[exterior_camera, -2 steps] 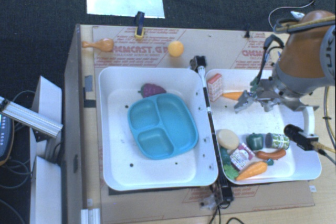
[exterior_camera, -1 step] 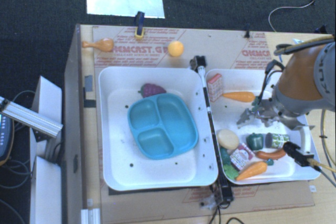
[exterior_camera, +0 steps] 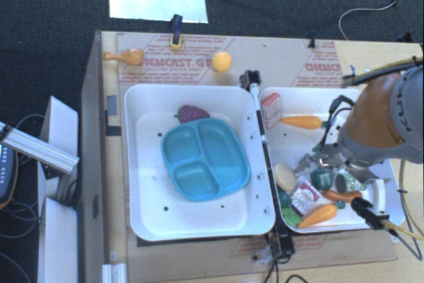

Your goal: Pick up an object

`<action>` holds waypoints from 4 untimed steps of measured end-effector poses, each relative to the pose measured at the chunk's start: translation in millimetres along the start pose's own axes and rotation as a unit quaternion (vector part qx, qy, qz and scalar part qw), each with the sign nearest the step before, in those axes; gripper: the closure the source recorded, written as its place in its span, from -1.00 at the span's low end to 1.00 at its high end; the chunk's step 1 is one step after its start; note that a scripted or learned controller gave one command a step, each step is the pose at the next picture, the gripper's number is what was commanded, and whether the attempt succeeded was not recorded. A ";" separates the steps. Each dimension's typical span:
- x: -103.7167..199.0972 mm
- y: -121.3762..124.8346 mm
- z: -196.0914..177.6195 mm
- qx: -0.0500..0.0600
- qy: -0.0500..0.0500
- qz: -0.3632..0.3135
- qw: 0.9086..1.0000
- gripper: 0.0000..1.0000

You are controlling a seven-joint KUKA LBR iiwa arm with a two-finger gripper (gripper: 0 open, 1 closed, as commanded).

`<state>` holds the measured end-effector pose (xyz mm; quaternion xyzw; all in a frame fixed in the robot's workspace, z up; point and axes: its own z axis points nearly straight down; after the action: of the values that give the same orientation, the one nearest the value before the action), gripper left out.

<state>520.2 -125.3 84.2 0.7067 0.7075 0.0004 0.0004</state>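
Note:
My gripper (exterior_camera: 322, 169) hangs low over the front of the right bin (exterior_camera: 331, 99), above a cluster of toy food. Right under it lies a dark green item (exterior_camera: 323, 179). Beside that are a red-and-white packet (exterior_camera: 305, 199), a pale round piece (exterior_camera: 285, 176), an orange carrot (exterior_camera: 318, 214) and a smaller red-orange piece (exterior_camera: 341, 195). Further back in the same bin lie another carrot (exterior_camera: 301, 121) and a small red-and-white carton (exterior_camera: 271, 109). The arm's orange band (exterior_camera: 374, 113) covers the bin's right side.
The left bin (exterior_camera: 152, 209) holds a blue divided plate (exterior_camera: 204, 159) and a purple item (exterior_camera: 193, 114) behind it. On the cardboard behind the bins lie an orange ball (exterior_camera: 221, 61) and an orange drumstick-shaped toy (exterior_camera: 126, 57). A divider bar (exterior_camera: 262, 136) runs between the bins.

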 end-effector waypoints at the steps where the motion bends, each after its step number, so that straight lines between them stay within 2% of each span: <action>1: 0.0 1.2 -10.7 -0.002 0.000 0.000 1.000 1.00; 2: 0.0 1.1 -10.6 -0.001 0.000 0.000 1.000 -1.00; 3: 6.0 90.3 -0.3 -0.001 0.000 -0.001 1.000 -1.00; 4: -29.4 14.4 0.1 0.000 0.000 0.000 1.000 -1.00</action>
<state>534.7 -154.7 84.1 0.7069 0.7073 -0.0002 0.0005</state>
